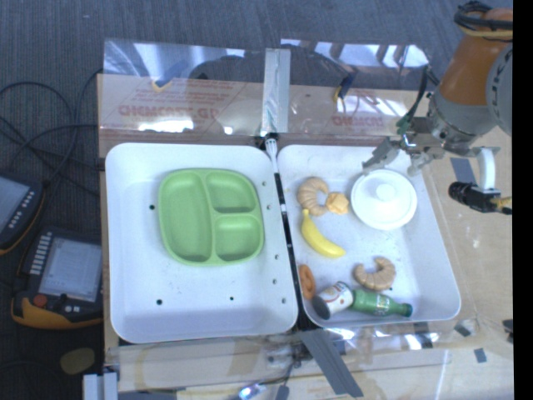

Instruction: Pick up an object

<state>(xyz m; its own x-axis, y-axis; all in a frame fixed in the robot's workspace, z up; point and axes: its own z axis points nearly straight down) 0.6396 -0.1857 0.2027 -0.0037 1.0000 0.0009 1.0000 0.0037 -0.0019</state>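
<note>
Over the right bin's [445, 261] far edge, gripper [398, 151] hovers above the round white plastic bowl [384, 198], jaws spread, pinching nothing; pick not yet made. Bin also holds a smooth curved yellow banana [321, 237], two bumpy tan croissants [314, 191], and a glossy green bottle [371, 302]. Left bin has a green divided tray [211, 216].

Bright, even light (glare on plastic [208, 61]).

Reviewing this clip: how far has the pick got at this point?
Nothing looks picked. The gripper hovers at the right bin's back edge, above the white bowl, nothing between its fingers. Banana, croissants and green bottle lie in the bin. Descent, grasp and lift remain.
</note>
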